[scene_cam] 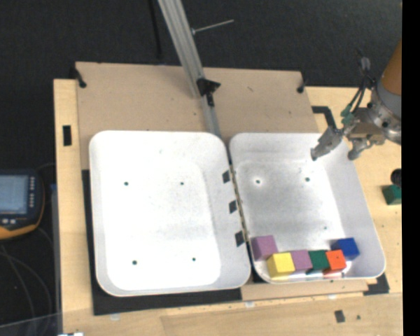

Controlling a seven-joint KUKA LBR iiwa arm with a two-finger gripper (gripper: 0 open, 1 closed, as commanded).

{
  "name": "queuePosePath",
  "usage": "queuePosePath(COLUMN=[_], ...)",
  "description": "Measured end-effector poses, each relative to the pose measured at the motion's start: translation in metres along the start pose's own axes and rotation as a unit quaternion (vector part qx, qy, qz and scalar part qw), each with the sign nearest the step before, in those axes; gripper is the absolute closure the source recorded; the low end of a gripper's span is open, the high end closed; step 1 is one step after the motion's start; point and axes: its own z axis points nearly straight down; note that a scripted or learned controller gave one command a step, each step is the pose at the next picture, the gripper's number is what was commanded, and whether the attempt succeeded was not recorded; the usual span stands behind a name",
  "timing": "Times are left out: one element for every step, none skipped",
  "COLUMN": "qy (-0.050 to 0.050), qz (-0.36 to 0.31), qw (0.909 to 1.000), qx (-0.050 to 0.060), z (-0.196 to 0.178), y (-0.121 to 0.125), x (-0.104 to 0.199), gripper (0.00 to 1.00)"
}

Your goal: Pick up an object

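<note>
A slanted overhead view of a bench holding two shallow white bins side by side.

Nearest the camera, along the front wall of the right bin (350,187), a cluster of small blocks lies packed together: a purple block (264,246), a yellow block (281,264), a second purple one beside it, then green (318,260), orange (335,260) and blue (346,246). Most touch their neighbours and sit close to the bin wall. These are the things to pick from.

The left bin (161,208) lies beside it, the two meeting at a hinged seam.

Farther back, the gripper (339,142) hangs over the right bin's far right corner, well apart from the blocks. Its two fingers stand apart with nothing between them.

To do the step well, the arm likely needs to travel toward the near wall and choose a block with free sides. The left purple block or the blue one, at the row's ends, look easiest; fingers should straddle open faces, not wedge between touching blocks.
</note>
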Motion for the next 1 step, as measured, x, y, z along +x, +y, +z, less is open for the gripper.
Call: queuePosePath(qy=[-0.001], qz=[-0.002], qw=[1.0000], qx=[-0.002], z=[-0.0113], y=[0.0008], x=[-0.0006], gripper=[1.00])
